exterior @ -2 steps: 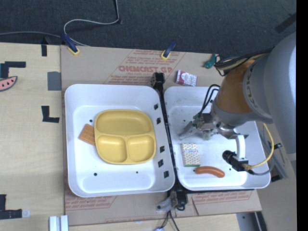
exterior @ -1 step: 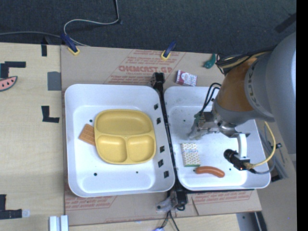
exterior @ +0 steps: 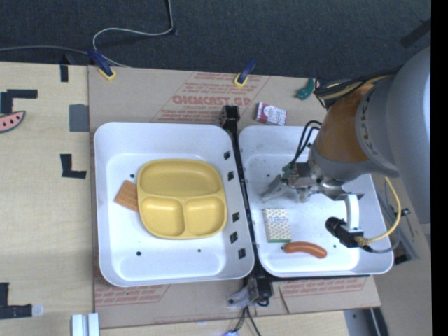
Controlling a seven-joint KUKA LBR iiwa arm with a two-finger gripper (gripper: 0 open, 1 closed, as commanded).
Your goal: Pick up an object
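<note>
My gripper (exterior: 287,190) hangs low over the upper middle of the right bin (exterior: 260,144), open, with nothing between its fingers. Just below it a small white packet with a dotted pattern (exterior: 277,224) lies flat on the bin floor. An orange sausage-shaped piece (exterior: 304,249) rests near the bin's front wall. In the left bin (exterior: 112,257) sits a yellow divided plate (exterior: 183,197), and a brown flat piece (exterior: 127,196) pokes out from under its left side.
A small red and white packet (exterior: 269,113) lies on the cardboard behind the right bin. Black clips (exterior: 235,219) line the seam between the bins. Yellow clamps (exterior: 245,75) hold the cardboard's back edge.
</note>
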